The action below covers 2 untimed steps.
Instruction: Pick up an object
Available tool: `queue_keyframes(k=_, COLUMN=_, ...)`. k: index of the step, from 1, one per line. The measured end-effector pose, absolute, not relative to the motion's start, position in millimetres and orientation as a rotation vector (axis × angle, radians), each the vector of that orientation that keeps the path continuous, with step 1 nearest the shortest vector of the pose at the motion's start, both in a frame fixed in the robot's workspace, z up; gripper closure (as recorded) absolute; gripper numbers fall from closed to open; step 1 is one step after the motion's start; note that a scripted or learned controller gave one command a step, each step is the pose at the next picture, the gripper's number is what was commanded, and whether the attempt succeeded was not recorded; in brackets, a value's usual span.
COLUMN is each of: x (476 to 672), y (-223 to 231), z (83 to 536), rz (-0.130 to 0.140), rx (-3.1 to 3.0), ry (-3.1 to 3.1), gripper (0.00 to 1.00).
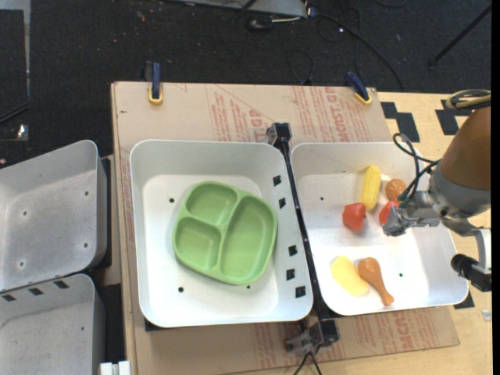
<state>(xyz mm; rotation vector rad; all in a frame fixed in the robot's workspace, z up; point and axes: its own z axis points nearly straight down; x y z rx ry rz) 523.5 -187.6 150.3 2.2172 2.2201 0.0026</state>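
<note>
Gripper (395,217) low in the right bin (437,287), at its right side, reaching in from the right under the grey arm (469,170) with its orange band. Fingers too blurred to judge as wide or narrow; cannot tell. Pressed against a small red object (386,212), possibly between the fingertips, though unclear from this angle. Just above, an orange ball-like piece (395,187) beside a yellow corn cob (371,186) standing on end. To the left, a red pepper-like toy (354,216), apart from the gripper. Lower in the same bin, a yellow lemon-like lump (348,276) touching an orange-brown drumstick (375,280). In the left bin (156,287), a green divided plate (225,231), tilted.
</note>
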Motion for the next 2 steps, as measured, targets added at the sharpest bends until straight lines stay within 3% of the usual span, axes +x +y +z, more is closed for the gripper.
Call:
queue_keyframes(k=1, x=519.2, y=-196.6, z=206.9, rz=0.003, rx=2.218, ry=2.217, gripper=1.0)
queue_keyframes(k=2, x=530.6, y=-198.5, z=263.1, rz=0.004, rx=2.213, ry=2.22, gripper=1.0)
